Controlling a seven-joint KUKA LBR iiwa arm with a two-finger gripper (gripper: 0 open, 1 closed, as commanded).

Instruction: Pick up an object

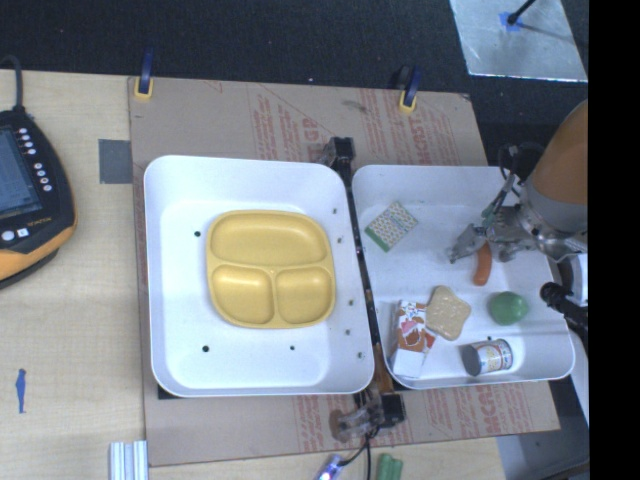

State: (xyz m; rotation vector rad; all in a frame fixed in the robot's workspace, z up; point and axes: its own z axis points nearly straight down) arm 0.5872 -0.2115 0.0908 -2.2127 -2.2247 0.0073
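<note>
Grey two-finger gripper (pixel 483 248) over the right shallow white bin (pixel 560 368)
Fingers spread (nothing between them) — small orange carrot-like piece (pixel 482 266) just below

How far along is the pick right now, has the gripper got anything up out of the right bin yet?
Nothing looks lifted yet. In hand: the gripper is low in the right bin, its fingers around the top of the orange object, which appears to lie on the bin floor. Left: closing on it and raising it. The green ball, can, cookie and carton lie untouched.
</note>
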